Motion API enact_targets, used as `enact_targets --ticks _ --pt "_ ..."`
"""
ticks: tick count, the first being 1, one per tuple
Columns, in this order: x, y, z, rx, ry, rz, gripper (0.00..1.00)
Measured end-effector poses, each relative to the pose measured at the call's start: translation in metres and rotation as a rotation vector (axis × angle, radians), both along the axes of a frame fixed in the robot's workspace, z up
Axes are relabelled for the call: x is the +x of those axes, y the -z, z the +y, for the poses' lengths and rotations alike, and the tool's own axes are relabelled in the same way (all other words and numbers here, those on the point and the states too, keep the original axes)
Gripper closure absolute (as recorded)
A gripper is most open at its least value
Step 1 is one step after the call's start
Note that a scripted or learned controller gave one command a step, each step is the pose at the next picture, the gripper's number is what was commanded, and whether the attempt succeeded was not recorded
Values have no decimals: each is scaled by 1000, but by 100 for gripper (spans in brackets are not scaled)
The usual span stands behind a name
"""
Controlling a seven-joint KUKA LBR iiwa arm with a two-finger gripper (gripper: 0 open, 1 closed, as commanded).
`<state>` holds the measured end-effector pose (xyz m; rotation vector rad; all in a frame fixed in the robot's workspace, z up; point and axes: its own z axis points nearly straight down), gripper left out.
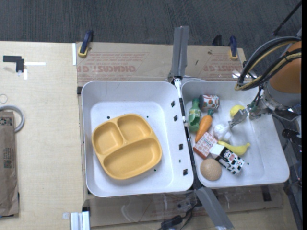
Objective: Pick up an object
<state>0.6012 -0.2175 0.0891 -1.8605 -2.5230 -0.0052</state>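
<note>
Camera spot: sat fixed up above the bench (38,128), one view.
Facing: looked down at a slant.
Coverage: took in the left bin (96,95) and right bin (268,169) side by side.
Arm (288,75): came in from the right.

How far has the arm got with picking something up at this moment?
Done: the end effector is over the right bin, close beside the yellow lemon-like toy. In hand: nothing shows between its fingers. Left: grasp and lift. The carrot, banana, brown ball and cow-print carton lie in that bin; the yellow divided plate sits in the left bin.
</note>
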Motion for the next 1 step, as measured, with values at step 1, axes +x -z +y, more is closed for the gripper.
enact_targets --ticks 1 --pt "-4 -23 -4 -7 -4 -3 0"
